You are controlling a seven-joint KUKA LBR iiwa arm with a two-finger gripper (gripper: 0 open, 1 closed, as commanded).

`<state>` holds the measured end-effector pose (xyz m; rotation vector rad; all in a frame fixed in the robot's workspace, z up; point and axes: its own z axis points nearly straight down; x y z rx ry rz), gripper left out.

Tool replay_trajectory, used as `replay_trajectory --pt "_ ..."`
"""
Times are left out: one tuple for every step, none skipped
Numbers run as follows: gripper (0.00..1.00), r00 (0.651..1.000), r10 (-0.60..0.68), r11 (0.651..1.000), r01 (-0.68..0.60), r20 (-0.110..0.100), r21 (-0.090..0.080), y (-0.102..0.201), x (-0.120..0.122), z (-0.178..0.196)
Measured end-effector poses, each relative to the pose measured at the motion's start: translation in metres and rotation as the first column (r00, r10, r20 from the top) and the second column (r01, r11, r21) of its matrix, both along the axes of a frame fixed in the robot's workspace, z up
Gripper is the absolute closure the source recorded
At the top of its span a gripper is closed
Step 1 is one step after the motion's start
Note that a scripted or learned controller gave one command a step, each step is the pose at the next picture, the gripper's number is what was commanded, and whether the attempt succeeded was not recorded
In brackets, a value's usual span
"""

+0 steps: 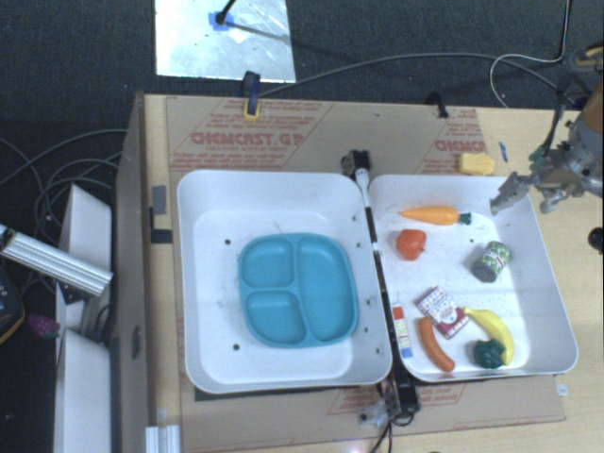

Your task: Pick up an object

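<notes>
The right bin (pixel 557 333) holds an orange carrot (pixel 434 215), a red pepper (pixel 411 243), a small grey and green can (pixel 491 260), a red and white box (pixel 442 310), a red sausage (pixel 434 344), a yellow banana (pixel 493 327) and a green broccoli (pixel 488 353). My gripper (pixel 525 199) hovers over the bin's far right corner, up and to the right of the can. It is open, and nothing is between its fingers.
The left bin (pixel 212 206) holds a blue divided plate (pixel 297 289). A yellow block (pixel 478 164) lies on the bench beyond the right bin. A thin striped stick (pixel 402 330) lies along the right bin's left wall. Cables run across the floor behind the bench.
</notes>
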<state>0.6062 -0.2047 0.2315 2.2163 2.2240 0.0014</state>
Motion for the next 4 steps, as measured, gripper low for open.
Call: replay_trajectory --pt "0.00 1.000 -0.002 1.000 0.002 0.000 -0.001 -0.002 -0.013 -0.147" --pt "1.00 1.000 -0.001 1.000 0.001 0.003 -0.002 -0.002 -0.012 -0.136" --pt "1.00 1.000 -0.003 1.000 0.003 0.000 0.000 -0.002 -0.066 -0.087" --pt "1.00 1.000 0.001 1.000 -0.001 0.001 0.001 0.090 -0.092 -0.012"
